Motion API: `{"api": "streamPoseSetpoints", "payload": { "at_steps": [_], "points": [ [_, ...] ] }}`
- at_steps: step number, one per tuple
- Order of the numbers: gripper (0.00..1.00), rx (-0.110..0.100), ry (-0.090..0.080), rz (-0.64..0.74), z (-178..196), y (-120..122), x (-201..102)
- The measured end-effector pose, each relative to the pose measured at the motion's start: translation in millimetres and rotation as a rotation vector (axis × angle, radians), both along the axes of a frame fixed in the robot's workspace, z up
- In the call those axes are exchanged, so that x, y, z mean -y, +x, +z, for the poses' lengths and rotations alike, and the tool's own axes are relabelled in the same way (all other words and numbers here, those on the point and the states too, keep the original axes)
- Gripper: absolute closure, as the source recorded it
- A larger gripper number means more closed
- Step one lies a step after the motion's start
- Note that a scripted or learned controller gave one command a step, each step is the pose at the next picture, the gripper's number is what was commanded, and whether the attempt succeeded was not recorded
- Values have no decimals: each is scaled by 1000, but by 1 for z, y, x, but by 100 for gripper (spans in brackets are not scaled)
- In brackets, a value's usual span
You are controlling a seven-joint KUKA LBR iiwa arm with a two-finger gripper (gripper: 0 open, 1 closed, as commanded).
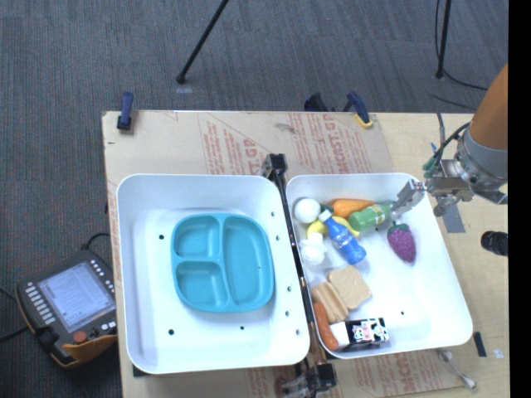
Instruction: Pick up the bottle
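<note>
Blue bottle (343, 239) lies on its side in the right bin (440, 305), w/ a green bottle (370, 217) just right and far of it, by the carrot (352, 206) and white ball (306, 210). Gripper (406, 199) hangs over the bin's far right part, near the green bottle's end, probably lining up a grab. Fingers: can't tell if spread or pressed together. Grape bunch (401, 242) sits close by, could get nudged. Left bin has 1 teal tray (222, 262).

A broad orange band (498, 106) tops the grey metal wrist (485, 157) of the arm. Below it sits a boxy grey gripper (415, 196) with thin dark and green cables (436, 152) looping alongside.
</note>
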State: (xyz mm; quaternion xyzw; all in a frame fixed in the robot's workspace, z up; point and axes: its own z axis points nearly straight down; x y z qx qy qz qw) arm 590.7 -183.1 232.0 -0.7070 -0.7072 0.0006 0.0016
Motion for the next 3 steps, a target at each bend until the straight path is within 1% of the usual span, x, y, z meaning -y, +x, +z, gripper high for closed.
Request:
{"api": "streamPoseSetpoints", "payload": {
  "at_steps": [1,2,3],
  "points": [
    [0,9,1,-106,-124,16,-13],
    [100,3,2,-107,-116,15,-13],
    [100,4,0,-94,-9,-44,-62]
  ]
}}
